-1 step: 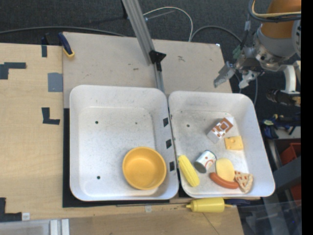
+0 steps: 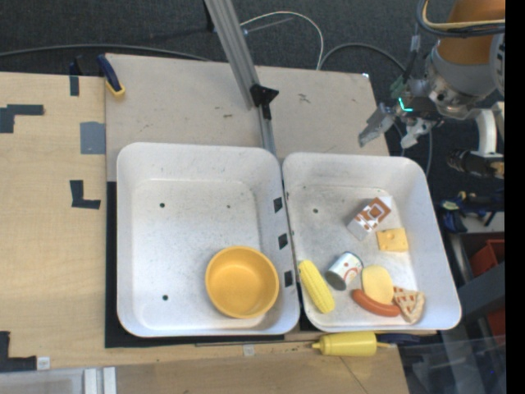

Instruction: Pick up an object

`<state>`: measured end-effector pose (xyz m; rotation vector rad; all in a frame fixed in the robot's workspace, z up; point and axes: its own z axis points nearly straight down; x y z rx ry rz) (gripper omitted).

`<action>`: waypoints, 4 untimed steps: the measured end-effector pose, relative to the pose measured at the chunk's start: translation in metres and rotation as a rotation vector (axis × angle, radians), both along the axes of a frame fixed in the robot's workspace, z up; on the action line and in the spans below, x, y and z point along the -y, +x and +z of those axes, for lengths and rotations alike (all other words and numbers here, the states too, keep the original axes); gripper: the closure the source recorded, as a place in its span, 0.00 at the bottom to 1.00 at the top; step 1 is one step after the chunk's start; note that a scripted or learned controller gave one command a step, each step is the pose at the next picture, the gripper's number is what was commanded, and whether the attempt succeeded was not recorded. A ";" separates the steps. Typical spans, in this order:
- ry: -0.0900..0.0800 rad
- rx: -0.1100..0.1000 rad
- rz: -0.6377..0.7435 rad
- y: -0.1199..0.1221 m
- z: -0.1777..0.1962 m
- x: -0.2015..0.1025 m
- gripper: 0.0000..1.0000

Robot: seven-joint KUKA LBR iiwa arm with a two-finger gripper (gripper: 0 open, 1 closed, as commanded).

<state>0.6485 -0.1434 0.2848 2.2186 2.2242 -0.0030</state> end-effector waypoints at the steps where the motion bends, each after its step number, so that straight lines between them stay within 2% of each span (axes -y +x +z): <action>1: 0.001 -0.006 0.000 -0.002 -0.061 -0.009 0.00; 3: 0.001 -0.004 0.000 -0.001 -0.152 -0.014 0.00; 4: 0.000 -0.001 0.001 0.000 -0.139 -0.014 1.00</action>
